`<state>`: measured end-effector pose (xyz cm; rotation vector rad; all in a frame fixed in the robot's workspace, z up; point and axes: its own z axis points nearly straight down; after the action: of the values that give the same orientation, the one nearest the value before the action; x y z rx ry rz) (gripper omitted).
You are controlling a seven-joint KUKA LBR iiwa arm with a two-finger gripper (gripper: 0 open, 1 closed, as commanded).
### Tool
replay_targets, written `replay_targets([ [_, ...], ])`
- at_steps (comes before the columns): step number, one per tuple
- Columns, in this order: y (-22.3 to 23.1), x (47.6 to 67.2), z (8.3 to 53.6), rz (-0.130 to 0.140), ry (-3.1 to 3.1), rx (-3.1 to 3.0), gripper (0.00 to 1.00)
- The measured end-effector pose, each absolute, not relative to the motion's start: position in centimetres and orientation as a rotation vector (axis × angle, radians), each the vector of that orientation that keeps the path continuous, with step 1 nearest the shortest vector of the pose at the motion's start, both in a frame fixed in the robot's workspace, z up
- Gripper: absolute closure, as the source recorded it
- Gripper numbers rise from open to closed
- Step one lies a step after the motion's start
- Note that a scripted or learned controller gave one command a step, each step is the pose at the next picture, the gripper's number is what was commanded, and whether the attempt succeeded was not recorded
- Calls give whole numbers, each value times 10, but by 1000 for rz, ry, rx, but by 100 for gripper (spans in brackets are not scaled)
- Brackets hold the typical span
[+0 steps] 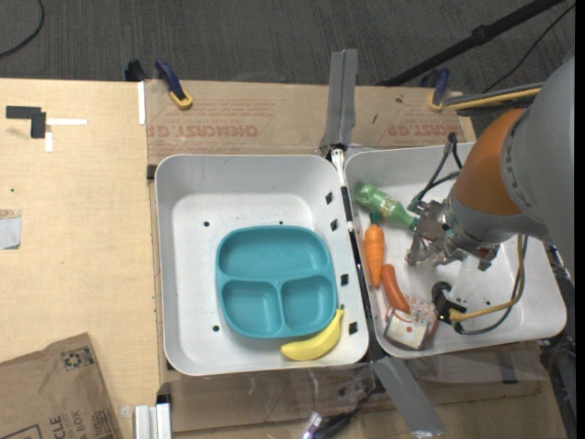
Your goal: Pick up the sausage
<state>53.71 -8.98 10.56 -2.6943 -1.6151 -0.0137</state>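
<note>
Far left: pale wooden worktop (73, 245), with a black bracket (27, 117) and white tape strips near the top, and a brown cardboard box (55, 391) cut off by the bottom left corner. Along the back, a cardboard sheet (238, 122) with red print too distorted to read, pinned by a blue and yellow clamp (174, 85).

Next, left bin (174, 273): holds a teal divided plate (276, 282) with three compartments, lying flat near the middle. Touching the plate's lower right corner, a yellow banana (315, 339), curved, lying along the bin's front wall.

Then, right bin (548, 309), partly hidden by the arm. Near its back left, a green bottle-like thing (384, 206), tilted, hard to identify. Just below, an orange carrot (374, 252), long axis running roughly front to back. Just beside and below the carrot, the sausage (395, 289): reddish orange, slim, long axis slanting from upper left to lower right, lower end pointing at a small packet (409, 327) with a white and brown label, too blurred to read.

Right of the sausage, close but not clearly touching: gripper (428, 248), dark metal, hanging low over the bin floor. Fingers too tangled with cables and shadow to judge; open or closed cannot be told, and nothing seen between them. Behind, orange band and grey arm (539, 163), cut off by the right edge.
</note>
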Motion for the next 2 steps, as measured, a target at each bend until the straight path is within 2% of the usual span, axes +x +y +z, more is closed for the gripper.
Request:
replay_targets([
  [1, -88, 539, 107, -20, -1619, -2694, 0],
  [2, -91, 537, 112, -6, -1617, -2693, 100],
])
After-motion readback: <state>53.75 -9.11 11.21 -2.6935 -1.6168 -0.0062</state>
